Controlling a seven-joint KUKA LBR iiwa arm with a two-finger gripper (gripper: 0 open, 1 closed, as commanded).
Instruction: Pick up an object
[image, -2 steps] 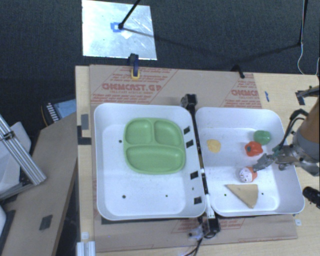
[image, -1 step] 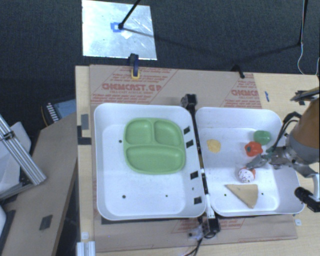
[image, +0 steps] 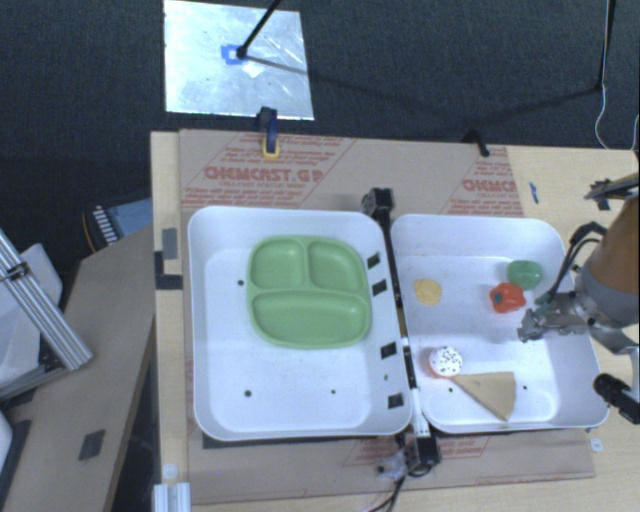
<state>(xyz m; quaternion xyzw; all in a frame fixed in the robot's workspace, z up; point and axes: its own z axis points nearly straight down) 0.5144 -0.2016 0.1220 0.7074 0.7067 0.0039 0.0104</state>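
While flat, wedge (image: 487, 391) points its tip leftward.

The arm (image: 612, 262) is cut off by the right edge — only its wrist end shows. The gripper (image: 530, 328) is too small and dark to read. Just beyond it, the green item (image: 524, 272) and red item (image: 507, 297) stay unidentifiable — mere blobs.

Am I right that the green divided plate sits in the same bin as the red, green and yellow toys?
Not quite. The camera view shows the green divided plate in the left bin; the red toy, green toy and yellow toy lie in the right bin.
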